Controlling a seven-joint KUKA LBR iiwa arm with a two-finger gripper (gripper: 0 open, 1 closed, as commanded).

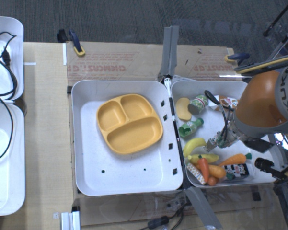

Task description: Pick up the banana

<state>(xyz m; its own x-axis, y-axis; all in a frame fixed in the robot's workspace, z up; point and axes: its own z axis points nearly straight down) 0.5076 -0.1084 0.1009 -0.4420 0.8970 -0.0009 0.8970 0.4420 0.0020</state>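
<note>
The banana (193,146) lies in the right bin (239,86), toward its 8 o'clock side, curving from a pale upper end down to a tip that slips under the neighbouring items. Just at its 3 o'clock sits the jaws (214,143) of the arm, low over the bin and close beside the fruit; whether the jaws are apart or together I cannot tell (the tip is small and blurred against the clutter), and no banana is visibly between them.

At the banana's 12 o'clock lies a green bottle (190,128), tilted. Further toward 12 o'clock are a pale yellow slice-like piece (183,109) and a small tin (198,104) on its side. At 5 o'clock a red-orange carrot-like item (203,169) overlaps a lower heap that is hard to separate; an orange carrot (235,160) and a dark labelled packet (237,171) lie beyond it.

The orange band (261,99) of the arm hides much of the right bin's 3 o'clock half.

The left bin (86,143) holds a yellow 3-compartment plate (129,123). Both bins rest on the desk (43,128).
</note>
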